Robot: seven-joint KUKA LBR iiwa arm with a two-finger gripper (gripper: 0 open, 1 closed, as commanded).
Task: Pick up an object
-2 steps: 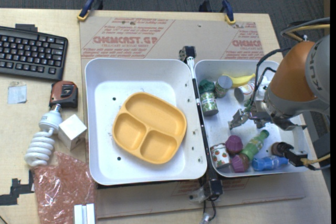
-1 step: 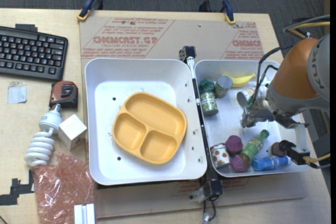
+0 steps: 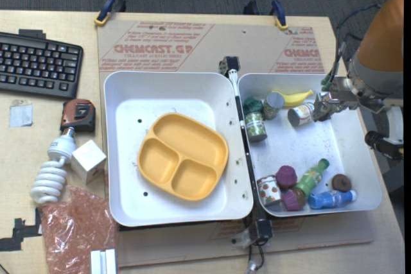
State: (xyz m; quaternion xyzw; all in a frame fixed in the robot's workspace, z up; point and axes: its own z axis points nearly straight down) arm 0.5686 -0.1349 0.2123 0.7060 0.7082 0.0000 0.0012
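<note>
My gripper (image 3: 319,107) sits at the upper right of the right bin (image 3: 359,157), reaching in from the right edge. I cannot tell whether it has hold of anything. A small silver can (image 3: 299,115) lies right against its tip, touching or nearly so. The arm (image 3: 385,42) rises behind it, grey with an orange band.

Just beyond the can, towards the bin's back wall, lies a yellow banana (image 3: 294,97), with a grey-lidded container (image 3: 273,103) beside it. Further left, against the divider, stand a green jar (image 3: 255,128) and a dark green item (image 3: 253,106) that I cannot make out.

Along the near wall of the same bin I see a cluster: a red-and-white cup (image 3: 268,190), two purple objects (image 3: 289,188), a green bottle (image 3: 311,178), a blue bottle (image 3: 330,200) lying on its side, and a brown doughnut (image 3: 341,183).

The left bin (image 3: 122,138) holds a yellow divided tray (image 3: 183,156).

On the bench to the left are a keyboard (image 3: 38,65), a tape measure (image 3: 78,115), a spiral light bulb (image 3: 53,165) and a white cube (image 3: 88,160).
</note>
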